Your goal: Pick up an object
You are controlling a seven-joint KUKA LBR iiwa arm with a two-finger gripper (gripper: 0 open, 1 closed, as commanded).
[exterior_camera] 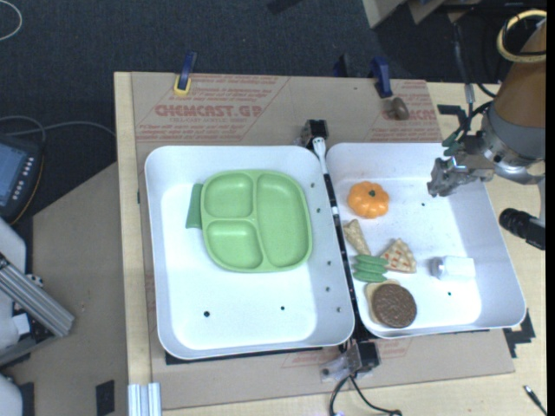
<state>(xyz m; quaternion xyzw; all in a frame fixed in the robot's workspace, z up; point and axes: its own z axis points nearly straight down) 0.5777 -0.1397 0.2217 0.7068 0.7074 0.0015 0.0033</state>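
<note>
While seemingly empty, gripper [440, 183] hangs right of pumpkin [368, 199].

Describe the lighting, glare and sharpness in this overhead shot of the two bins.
Camera view: lighting is even and soft, with only faint shadows beside the green tray and the orange pumpkin; the white bins look bright but not blown out, no hard glare; the picture is slightly soft and grainy overall; the claw at the right bin's far edge is small, dark and too blurred to read.
</note>
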